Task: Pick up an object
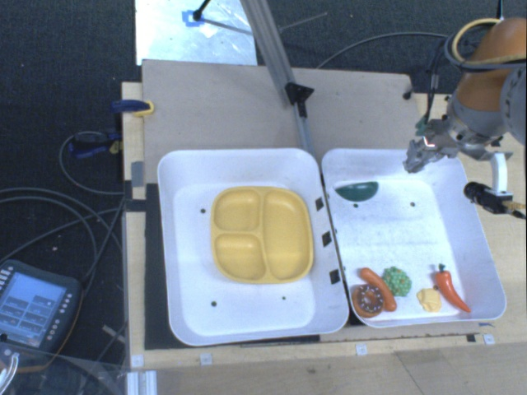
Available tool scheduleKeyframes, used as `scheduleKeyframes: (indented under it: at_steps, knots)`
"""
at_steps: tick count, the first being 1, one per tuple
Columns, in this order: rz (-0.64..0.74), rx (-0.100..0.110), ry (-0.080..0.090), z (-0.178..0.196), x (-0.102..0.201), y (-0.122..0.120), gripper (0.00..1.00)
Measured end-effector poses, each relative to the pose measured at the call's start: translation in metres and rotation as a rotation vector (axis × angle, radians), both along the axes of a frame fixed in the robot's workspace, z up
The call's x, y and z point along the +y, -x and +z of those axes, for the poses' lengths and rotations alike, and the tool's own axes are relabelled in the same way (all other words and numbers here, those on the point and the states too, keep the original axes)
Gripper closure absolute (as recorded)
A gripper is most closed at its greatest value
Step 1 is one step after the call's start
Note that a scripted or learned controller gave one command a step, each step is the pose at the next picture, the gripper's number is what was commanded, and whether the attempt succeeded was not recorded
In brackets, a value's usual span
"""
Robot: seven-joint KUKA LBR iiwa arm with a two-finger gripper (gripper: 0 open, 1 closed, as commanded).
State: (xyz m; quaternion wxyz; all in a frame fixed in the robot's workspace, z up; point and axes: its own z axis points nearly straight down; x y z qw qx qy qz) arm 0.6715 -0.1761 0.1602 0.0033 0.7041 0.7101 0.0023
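From above, the pincer [416, 161], its state impossible to tell, hovers over the right bin's [478, 245] far edge, well apart from the carrot [450, 290] lying near-right, its long axis diagonal, tip pointing near-right.

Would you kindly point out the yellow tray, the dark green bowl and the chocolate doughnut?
yellow tray [263, 234], camera view, central divider.
dark green bowl [357, 192], camera view, middle of its body.
chocolate doughnut [366, 300], camera view, its iced ring.

Tray [263, 234] in left bin [177, 220] (toys [398, 281] in right).
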Motion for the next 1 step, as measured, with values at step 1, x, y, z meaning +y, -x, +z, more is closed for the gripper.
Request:
scheduleKeyframes:
  at_steps: [1]
  knots:
    - [0.000, -0.002, 0.001, 0.0658, 0.0001, -0.0059, 1.00]
